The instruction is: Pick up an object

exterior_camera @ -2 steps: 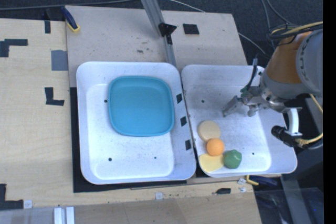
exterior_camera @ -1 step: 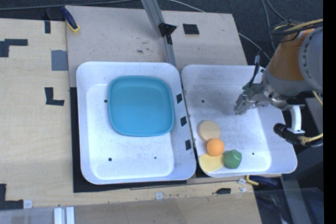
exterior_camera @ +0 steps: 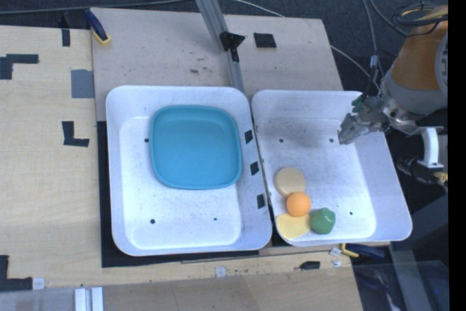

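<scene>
Hovering at the far right edge of the right bin (exterior_camera: pixel 378 156), the gripper (exterior_camera: pixel 349 133) sits low over bare white floor, well apart from anything it could take. Whether it is spread or closed cannot be told from this slant, and nothing is seen held in it.

Four small objects huddle in the near left corner of that bin: a beige disc (exterior_camera: pixel 290 180) farthest back, an orange ball (exterior_camera: pixel 298 204) just in front of it, a yellow piece (exterior_camera: pixel 291 226) nearest the rim, and a green object (exterior_camera: pixel 322 220) to the right of those. They touch or nearly touch, probably because the shallow floor lets loose things gather against the wall and each other. That crowding would make a clean grasp awkward; the green object, on the outer side of the cluster, looks the most open to approach.

A blue plate (exterior_camera: pixel 196 146) lies flat in the left bin (exterior_camera: pixel 124 171), taking up most of its middle.

By my reading the pick has not begun, and the arm would need to travel near and left
</scene>
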### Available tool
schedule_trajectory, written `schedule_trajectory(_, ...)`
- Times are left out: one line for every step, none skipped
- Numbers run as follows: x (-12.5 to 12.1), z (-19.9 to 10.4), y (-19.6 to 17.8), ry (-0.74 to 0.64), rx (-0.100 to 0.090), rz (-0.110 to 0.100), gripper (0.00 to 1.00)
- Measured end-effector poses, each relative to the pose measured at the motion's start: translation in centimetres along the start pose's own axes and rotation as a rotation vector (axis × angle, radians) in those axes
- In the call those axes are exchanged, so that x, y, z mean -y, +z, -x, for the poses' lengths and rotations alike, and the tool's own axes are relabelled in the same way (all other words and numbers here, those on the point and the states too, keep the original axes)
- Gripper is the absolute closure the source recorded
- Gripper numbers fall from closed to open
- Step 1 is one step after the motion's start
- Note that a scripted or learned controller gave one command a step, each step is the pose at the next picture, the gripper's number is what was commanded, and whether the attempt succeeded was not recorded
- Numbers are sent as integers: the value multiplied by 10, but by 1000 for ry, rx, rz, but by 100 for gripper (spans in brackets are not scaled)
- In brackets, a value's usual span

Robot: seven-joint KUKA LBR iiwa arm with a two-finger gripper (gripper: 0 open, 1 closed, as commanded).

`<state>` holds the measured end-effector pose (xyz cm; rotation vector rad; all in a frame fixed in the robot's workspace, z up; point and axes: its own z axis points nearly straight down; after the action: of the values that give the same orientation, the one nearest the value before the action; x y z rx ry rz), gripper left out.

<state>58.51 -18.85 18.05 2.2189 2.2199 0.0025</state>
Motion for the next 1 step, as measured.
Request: schedule_trajectory(2,-10,-53,-1,0,0,100)
